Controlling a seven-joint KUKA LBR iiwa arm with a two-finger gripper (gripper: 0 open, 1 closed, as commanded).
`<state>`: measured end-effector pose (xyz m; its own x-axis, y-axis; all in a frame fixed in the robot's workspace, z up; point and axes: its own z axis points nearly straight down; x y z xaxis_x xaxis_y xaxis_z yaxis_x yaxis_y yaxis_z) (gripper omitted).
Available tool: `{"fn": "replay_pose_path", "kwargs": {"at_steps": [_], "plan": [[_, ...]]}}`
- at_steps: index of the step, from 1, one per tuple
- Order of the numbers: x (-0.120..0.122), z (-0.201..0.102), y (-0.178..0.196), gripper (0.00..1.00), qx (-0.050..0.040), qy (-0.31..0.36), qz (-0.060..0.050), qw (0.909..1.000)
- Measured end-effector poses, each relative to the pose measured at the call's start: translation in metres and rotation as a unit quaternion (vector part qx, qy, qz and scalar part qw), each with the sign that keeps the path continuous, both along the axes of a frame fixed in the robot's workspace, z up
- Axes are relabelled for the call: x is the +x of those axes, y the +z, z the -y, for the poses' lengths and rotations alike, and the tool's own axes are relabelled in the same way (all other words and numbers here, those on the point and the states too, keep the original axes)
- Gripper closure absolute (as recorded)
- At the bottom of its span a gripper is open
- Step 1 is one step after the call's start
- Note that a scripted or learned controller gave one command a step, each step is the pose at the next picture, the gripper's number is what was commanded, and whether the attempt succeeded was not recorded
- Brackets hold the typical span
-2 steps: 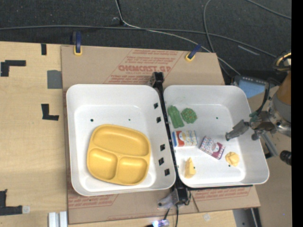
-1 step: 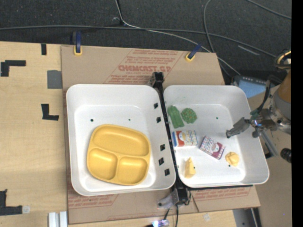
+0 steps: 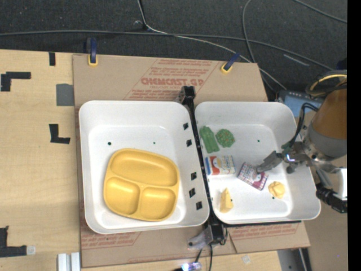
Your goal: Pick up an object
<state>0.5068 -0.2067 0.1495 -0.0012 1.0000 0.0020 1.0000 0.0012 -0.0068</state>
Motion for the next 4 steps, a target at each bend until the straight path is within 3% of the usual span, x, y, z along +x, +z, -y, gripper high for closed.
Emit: {"fn": "replay_pose_path", "kwargs": {"at_steps": [1,2,3,4], "plan": [[-0.008,0.003,-0.047,0.00,-0.0004,-0.001,0.000,1.0000],[-0.006,0.004,-0.062,0.00,-0.0005,0.000,0.004,1.0000],[-0.002,0.004,-0.047,1.00,-0.0022,0.000,0.010,1.0000],[-0.004,-0.001,0.015,1.00,-0.0019,0.000,0.005,1.0000]]}}
